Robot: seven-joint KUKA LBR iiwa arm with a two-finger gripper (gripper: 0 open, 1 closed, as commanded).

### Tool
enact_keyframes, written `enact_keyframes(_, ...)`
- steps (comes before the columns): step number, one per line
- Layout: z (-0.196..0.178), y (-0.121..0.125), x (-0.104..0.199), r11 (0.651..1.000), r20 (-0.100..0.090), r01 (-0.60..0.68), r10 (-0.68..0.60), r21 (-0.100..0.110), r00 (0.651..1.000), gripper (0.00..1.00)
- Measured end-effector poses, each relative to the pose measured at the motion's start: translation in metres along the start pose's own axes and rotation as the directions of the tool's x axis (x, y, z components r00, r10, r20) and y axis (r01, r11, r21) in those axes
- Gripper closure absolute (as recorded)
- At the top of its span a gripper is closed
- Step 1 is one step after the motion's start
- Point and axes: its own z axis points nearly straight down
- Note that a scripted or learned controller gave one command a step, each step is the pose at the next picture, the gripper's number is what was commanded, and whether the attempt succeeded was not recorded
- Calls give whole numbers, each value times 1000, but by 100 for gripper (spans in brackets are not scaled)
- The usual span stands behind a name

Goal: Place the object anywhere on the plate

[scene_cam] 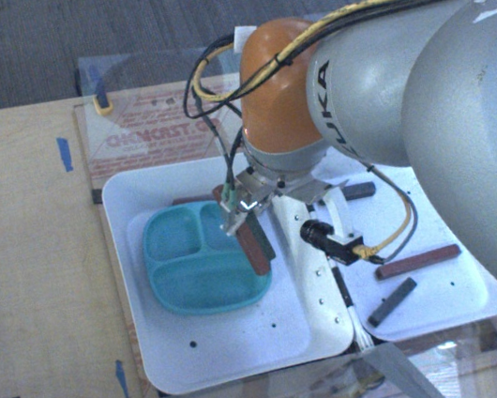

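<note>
So we've got the gripper [235, 213] sitting low over the right edge of the teal plate [197, 259], in the left bin [161, 352]. There's a reddish-brown block [256, 244] right under it, angled down and to the right along the plate's right rim, with its top end up between the fingers, so we'd say the gripper is pinching that block. The lower end of the block lies over the plate's rim; we can't tell if it's actually resting on it or hanging just above.

Another brown strip [193, 199] peeks out just behind the plate's top edge.

Over in the right bin [475, 296] we see a long brown bar [418, 260] lying nearly flat, a dark grey bar [391, 301] just below it at a slant, and a small dark piece [358, 190] higher up near the arm [379, 75]. A black cable connector [327, 238] hangs off the wrist over the divide between the bins.
</note>
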Motion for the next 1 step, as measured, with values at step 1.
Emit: enact_keyframes(1, -1, 0, 0, 1000, 0, 0, 0, -2, 1000, 0)
